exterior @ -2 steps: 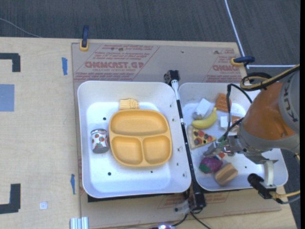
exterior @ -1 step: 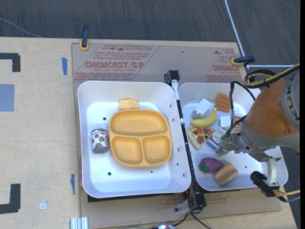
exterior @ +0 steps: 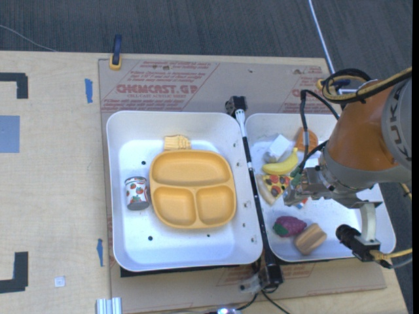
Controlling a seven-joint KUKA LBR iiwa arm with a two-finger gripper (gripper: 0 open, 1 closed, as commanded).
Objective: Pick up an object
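Observation:
My gripper (exterior: pixel 296 193) hangs low over the right bin (exterior: pixel 386 231), just above a colourful speckled item (exterior: pixel 275 183) near the bin's left side. A yellow banana (exterior: pixel 279 166) lies just behind it, with a white block (exterior: pixel 279 146) and an orange item (exterior: pixel 305 139) further back. Toward the front of the bin lie a purple bunch of grapes (exterior: pixel 289 226) and a tan bread-like piece (exterior: pixel 309 238). The arm's grey and orange body hides the bin's right half.
The left bin (exterior: pixel 121 175) holds a yellow divided plate (exterior: pixel 192 188), a small printed can (exterior: pixel 137 193) to its left and a small tan piece (exterior: pixel 177 142) behind it. A black clamp (exterior: pixel 236 103) sits at the divider between the bins.

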